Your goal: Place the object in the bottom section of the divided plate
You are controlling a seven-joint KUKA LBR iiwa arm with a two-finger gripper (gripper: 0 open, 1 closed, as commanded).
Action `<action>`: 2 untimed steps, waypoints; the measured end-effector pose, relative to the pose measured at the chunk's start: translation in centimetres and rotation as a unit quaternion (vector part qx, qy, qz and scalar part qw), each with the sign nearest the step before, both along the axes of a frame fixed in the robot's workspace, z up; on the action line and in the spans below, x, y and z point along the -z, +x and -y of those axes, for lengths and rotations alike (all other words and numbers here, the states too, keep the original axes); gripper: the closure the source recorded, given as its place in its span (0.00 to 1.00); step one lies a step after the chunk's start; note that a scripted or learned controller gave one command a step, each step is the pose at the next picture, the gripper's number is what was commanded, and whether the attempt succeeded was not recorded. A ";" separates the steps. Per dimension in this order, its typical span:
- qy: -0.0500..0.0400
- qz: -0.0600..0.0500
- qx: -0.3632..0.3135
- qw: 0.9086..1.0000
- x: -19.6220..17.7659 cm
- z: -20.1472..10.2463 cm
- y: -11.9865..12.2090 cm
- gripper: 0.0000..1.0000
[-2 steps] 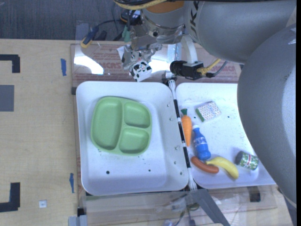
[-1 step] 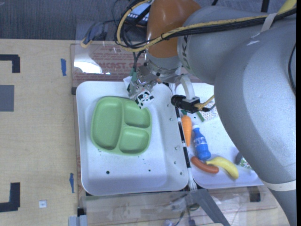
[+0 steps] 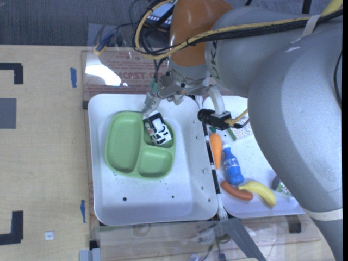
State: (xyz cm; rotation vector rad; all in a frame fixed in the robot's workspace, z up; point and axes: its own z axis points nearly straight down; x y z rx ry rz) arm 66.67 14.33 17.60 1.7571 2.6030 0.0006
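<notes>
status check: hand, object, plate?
Hand above plate's upper right section. Black-and-white object lies in that section, not the bottom one. Green divided plate in left bin; nothing blocking.

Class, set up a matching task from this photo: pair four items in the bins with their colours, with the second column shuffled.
Column 1:
1. divided plate
2. bottle
3. banana
4. carrot

Column 2:
A. yellow
B. orange
C. green
D. blue

Pairs: 1-C, 2-D, 3-A, 4-B.
</notes>
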 end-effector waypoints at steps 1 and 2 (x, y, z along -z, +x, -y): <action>0.000 -0.001 -0.101 0.995 6.3 -4.3 0.0 0.00; 0.001 -0.005 -0.092 0.996 8.1 -3.1 -0.2 0.00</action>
